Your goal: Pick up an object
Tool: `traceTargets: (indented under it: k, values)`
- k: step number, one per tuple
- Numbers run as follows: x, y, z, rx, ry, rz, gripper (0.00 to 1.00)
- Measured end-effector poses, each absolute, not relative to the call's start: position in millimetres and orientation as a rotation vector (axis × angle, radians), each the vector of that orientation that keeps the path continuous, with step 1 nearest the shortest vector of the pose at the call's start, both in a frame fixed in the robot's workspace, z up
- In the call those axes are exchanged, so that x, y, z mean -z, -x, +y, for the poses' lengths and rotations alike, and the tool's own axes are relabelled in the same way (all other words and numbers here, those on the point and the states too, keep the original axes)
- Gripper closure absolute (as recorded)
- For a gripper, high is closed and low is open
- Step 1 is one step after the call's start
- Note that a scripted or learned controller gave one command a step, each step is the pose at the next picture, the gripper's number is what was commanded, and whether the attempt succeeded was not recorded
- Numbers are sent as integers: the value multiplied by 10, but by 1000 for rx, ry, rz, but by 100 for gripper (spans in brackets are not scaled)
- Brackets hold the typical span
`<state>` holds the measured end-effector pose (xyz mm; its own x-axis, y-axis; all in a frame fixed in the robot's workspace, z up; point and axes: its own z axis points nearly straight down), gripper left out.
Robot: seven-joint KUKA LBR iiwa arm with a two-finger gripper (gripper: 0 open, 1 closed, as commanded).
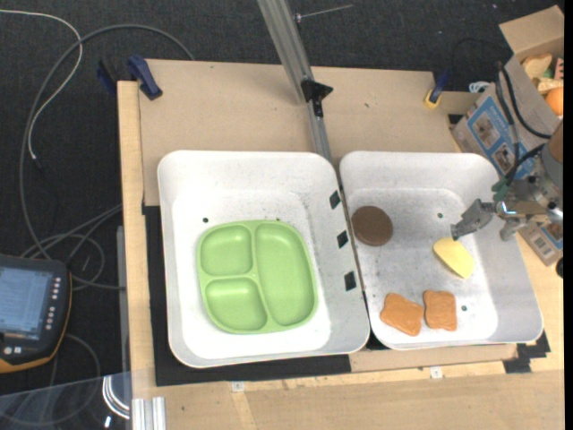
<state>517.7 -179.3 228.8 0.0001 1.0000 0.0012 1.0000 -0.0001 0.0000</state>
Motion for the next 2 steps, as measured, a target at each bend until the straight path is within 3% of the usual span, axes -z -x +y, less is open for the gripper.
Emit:
traceTargets:
  k: [1, 2]
  values:
    - [-2660, -4887, -2029, 2, 2228, -2222, 0]
    - [-2749, -4903, -2010, 4, 2223, -2226, 100]
